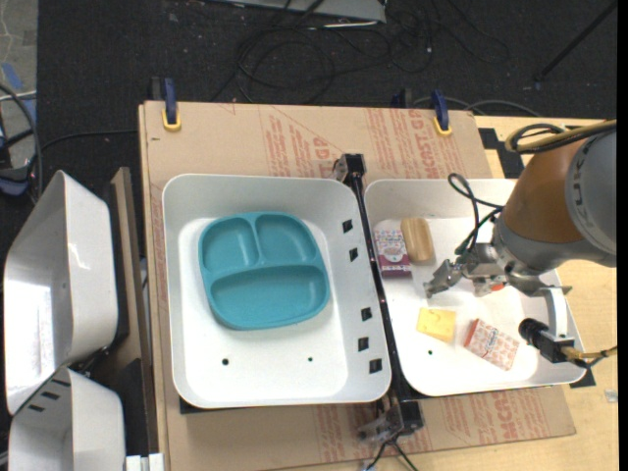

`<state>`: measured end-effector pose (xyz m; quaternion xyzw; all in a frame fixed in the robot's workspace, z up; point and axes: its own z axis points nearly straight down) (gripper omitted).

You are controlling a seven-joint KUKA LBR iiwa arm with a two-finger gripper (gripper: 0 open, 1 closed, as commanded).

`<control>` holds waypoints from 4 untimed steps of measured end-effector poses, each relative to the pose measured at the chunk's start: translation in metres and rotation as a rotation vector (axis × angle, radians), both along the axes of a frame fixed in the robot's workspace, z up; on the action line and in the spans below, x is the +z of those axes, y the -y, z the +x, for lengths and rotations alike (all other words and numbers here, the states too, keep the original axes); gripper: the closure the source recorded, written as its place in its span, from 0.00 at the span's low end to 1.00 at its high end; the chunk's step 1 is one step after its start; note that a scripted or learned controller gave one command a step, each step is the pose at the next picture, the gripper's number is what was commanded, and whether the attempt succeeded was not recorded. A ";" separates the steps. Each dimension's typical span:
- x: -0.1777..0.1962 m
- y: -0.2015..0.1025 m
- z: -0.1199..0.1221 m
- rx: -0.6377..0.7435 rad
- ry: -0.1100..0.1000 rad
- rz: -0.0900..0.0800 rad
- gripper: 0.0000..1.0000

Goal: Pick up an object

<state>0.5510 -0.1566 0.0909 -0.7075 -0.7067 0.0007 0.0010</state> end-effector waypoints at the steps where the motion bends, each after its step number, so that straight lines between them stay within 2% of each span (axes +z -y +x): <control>1: 0.011 0.000 0.001 0.000 0.002 0.000 1.00; 2: 0.055 0.005 0.003 0.000 0.006 -0.002 1.00; 3: 0.109 -0.002 0.012 0.005 0.009 -0.002 1.00; 4: 0.162 0.009 0.014 0.004 0.008 -0.003 1.00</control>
